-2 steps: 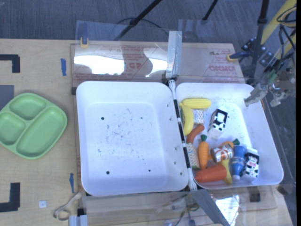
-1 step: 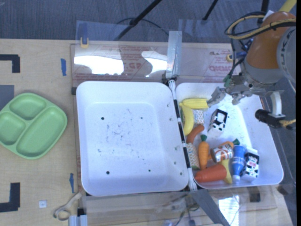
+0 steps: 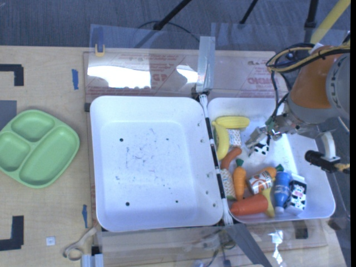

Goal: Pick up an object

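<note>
My gripper [image 3: 262,135] hangs over the upper middle of the right bin [image 3: 317,204], reaching in from the right. A small black-and-white cow-patterned toy [image 3: 259,146] sits right at its tip, touching or just below it; whether it is gripped I cannot tell. To the left lie a yellow banana [image 3: 232,122] and an orange piece [image 3: 230,156]. Nearer the front are a carrot [image 3: 239,181], a small can [image 3: 260,182], a blue bottle [image 3: 281,188], a second cow-patterned block [image 3: 298,196] and a long orange-red vegetable [image 3: 250,204].
The left bin [image 3: 105,115] stands beside the right one, with a metal divider between them. A green divided plate [image 3: 36,147] rests on the bench at far left. Clear panels rise behind both bins.
</note>
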Tool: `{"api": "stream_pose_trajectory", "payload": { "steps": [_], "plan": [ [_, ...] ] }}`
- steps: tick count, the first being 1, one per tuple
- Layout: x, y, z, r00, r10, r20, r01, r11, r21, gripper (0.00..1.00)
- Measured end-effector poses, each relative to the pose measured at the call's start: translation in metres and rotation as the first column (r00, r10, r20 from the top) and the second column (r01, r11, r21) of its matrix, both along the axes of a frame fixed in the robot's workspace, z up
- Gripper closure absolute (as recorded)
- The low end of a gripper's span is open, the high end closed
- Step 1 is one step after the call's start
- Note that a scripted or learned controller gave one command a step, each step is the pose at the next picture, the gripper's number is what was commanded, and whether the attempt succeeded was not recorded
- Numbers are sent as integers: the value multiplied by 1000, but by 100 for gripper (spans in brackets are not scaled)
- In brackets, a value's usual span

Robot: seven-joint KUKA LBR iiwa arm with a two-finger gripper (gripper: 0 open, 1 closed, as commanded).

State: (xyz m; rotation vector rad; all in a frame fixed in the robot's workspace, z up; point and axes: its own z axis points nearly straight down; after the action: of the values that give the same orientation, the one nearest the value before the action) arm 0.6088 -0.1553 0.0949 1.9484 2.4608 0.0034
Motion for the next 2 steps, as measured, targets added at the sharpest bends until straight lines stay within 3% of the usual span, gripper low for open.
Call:
{"api": "stream_pose_trajectory", "payload": {
  "steps": [1, 2],
  "plan": [
    [2, -1, 11, 1000, -2, 5, 2, 1000, 0, 100],
    [-42, 90, 89, 1000, 9, -4, -9, 1000, 1, 100]
  ]
}}
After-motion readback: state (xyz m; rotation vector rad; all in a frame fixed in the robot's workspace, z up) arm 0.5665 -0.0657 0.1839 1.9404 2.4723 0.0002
